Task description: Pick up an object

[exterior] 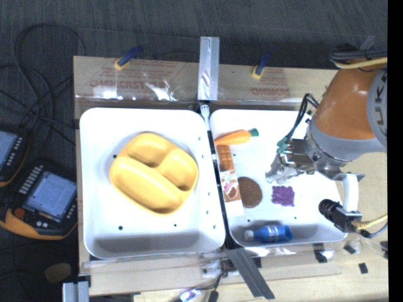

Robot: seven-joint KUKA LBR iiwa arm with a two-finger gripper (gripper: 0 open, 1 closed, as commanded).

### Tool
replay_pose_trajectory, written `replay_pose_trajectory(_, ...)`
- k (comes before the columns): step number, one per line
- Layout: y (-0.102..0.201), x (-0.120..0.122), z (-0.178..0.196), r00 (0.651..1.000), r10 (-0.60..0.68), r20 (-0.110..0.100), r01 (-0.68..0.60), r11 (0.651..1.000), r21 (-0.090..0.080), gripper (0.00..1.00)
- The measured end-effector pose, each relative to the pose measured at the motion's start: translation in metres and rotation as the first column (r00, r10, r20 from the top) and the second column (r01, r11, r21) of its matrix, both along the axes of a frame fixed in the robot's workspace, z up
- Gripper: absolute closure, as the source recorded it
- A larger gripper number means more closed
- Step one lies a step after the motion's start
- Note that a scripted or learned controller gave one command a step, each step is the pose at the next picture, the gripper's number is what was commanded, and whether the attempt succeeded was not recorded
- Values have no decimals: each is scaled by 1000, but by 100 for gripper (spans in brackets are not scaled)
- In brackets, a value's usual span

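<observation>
My gripper hovers — finger state unclear — above the purple object; probably soft, light — pinch its middle.

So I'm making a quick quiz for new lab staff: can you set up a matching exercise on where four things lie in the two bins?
Things:
1. yellow object
2. carrot
3. blue bottle
4. purple piece

Places:
A. right bin, near wall
B. right bin, far left corner
C. left bin, middle
D. right bin, below the gripper

Pairs: 1-C, 2-B, 3-A, 4-D
</observation>
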State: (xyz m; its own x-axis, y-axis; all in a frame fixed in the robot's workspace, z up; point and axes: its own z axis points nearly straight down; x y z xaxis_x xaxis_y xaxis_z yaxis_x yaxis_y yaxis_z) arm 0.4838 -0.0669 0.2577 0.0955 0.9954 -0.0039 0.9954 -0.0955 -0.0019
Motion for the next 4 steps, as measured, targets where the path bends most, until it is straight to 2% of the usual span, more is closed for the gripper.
replay_pose_trajectory(1,-41,-2,-148,974,-228,-4,228,974,3,100)
replay_pose_trajectory(2,-68,71,-116,990,-139,-2,139,990,0,100)
replay_pose_trajectory(3,-68,71,-116,990,-139,-2,139,990,0,0)
replay_pose_trajectory(4,-56,156,-151,1000,7,-1,-7,1000,-1,0)
